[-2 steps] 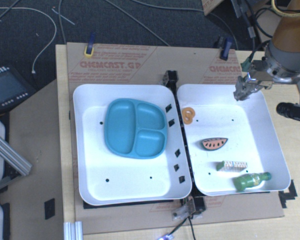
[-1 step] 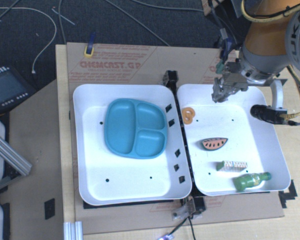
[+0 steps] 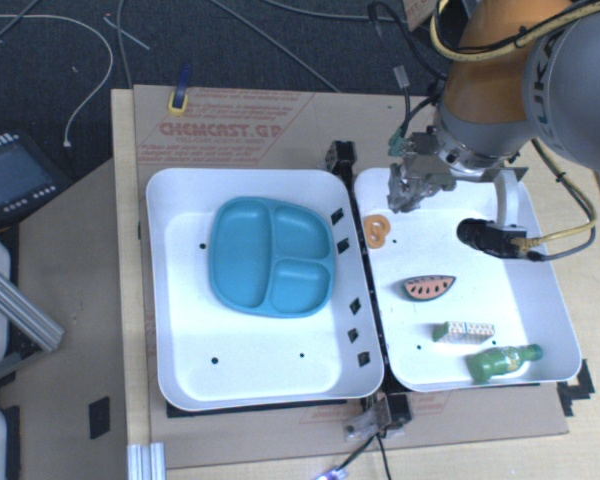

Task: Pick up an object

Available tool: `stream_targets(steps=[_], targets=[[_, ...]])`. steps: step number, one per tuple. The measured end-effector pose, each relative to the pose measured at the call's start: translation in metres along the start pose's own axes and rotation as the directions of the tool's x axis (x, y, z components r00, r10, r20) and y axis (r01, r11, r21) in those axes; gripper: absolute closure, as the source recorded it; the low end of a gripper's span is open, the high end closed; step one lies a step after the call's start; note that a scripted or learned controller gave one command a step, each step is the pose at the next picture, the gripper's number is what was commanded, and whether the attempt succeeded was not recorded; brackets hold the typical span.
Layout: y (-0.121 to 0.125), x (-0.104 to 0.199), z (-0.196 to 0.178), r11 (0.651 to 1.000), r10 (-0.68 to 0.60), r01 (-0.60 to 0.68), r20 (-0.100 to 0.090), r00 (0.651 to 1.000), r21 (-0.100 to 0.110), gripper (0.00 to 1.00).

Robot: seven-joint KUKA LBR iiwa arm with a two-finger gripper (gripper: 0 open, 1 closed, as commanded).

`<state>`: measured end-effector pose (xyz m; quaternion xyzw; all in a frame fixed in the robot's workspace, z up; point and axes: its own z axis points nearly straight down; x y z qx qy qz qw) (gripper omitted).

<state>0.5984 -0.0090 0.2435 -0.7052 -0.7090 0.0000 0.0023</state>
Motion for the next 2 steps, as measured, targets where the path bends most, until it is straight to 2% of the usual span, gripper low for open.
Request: stream_targets(steps=[2], targets=[[-0.013,0.095,0.001,1.000,0.000,0.000,0.001,1.000,-0.001,1.00]])
